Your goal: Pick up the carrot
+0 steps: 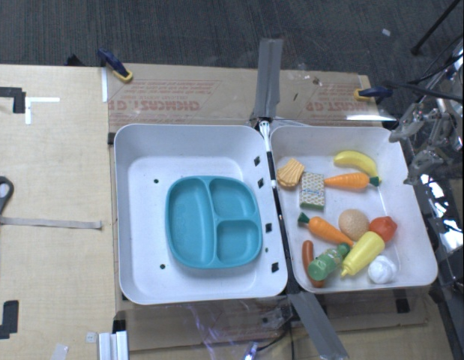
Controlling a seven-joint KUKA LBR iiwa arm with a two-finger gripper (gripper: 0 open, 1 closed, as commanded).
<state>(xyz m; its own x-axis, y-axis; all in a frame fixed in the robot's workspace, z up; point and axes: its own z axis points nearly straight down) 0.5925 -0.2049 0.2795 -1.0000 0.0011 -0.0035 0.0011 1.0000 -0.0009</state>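
The worktop [52, 163] carried two white bins side by side. The left bin [142, 145] held just a teal plate [188, 223]; the right bin [423, 235] held the toy food, and that was where you had to work.

You had two carrots to choose from. The far carrot [348, 181] lay near the bin's far edge, just on the near side of a banana [356, 161], green top toward the right wall and point toward a speckled block [312, 190]. The near carrot [327, 229] lay slantwise about mid-bin, its green top toward the left wall, its thin end touching or nearly touching a tan ball [354, 222].

Both looked like moulded plastic toys, so you could have expected them to be light, stiff and hollow, with a smooth skin likely to slip. Neither seemed fragile. The taper was the trouble: a pinch near the point would probably have squeezed the carrot out sideways. The thick half just behind the green top looked the surest hold, taken across the long axis.

The far carrot looked the easier one, with bare floor on its near side. The near carrot was more hemmed in, with the ball and a yellow bottle [363, 252] close by.
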